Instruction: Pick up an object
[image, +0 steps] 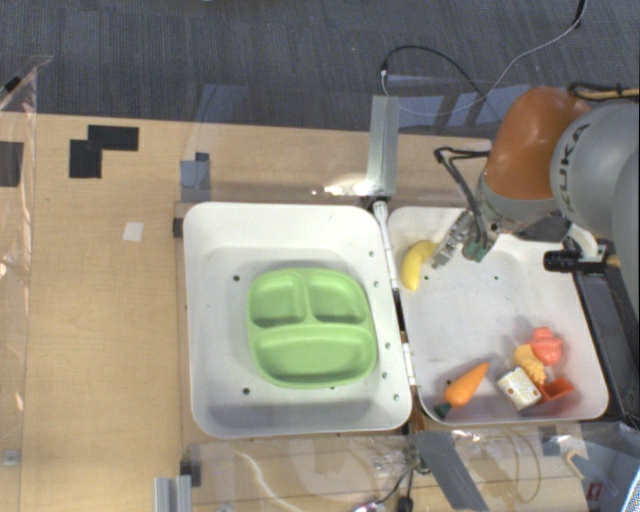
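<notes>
Banana, yellow and curved, lies in the right bin at its 10 o'clock corner, close against the wall that the two bins share. It rests on the bin floor, not between the claw's fingers.

Gripper sits just beside the banana, at the banana's 2 o'clock. The claw points down and toward 8 o'clock, its tip near the upper end of the fruit. Whether the claw touches the banana cannot be told. Whether the claw is apart or together cannot be told either; the view is too small and blurred at that spot.

The arm enters from 3 o'clock. Its orange band lies at 1 o'clock from the gripper, with the grey link beyond it.

Other contents of the right bin are grouped at its 5 o'clock end, well apart from the banana:
- a carrot, orange, lying at a slant near the lower wall;
- a small white box just beside the carrot, at its 3 o'clock;
- a pink item at 1 o'clock from the box.

The left bin holds a green divided tray near its centre, lying flat with two small compartments toward 12 o'clock and one long compartment toward 6 o'clock.
</notes>
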